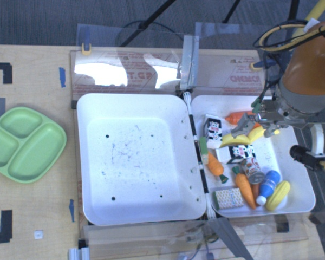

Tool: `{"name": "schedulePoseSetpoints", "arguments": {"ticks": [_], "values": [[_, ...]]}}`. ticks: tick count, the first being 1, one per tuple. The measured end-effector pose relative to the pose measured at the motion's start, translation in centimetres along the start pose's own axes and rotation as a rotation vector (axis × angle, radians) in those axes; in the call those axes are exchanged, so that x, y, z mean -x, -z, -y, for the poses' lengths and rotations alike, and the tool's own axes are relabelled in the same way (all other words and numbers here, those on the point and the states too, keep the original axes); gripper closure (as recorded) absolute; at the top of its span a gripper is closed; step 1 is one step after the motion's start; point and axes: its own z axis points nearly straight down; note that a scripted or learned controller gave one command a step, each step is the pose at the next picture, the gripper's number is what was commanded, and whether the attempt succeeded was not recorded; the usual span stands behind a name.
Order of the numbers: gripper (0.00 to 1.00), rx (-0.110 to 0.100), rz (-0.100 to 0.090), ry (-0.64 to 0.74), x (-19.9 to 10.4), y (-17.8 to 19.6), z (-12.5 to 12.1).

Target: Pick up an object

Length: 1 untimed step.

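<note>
The right bin (303, 199) holds several small objects. A yellow banana (237, 140) lies near its middle, with my gripper (251, 125) low over its right end, touching or just above it. Around it are a black-and-white box (213, 128), an orange piece (235, 116), a patterned card (241, 153), two carrots (215, 166) (246, 189), a small can (254, 172), a blue bottle (268, 183), a yellow lemon (279, 194) and a sponge (228, 199). The wrist hides where the gripper meets the banana.
The left bin (89, 161) lies beside the right one, with a raised divider (197, 156) between them. A green divided plate (24, 144) rests on the bench at the far left. A clear wall (151, 69) stands behind both bins. The arm's orange band (309, 64) rises at the right.
</note>
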Motion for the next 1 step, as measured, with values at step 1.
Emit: {"name": "schedulePoseSetpoints", "arguments": {"ticks": [1], "values": [[0.00, 0.001, 0.000, 0.364, -0.03, -6.38, -1.12]]}}
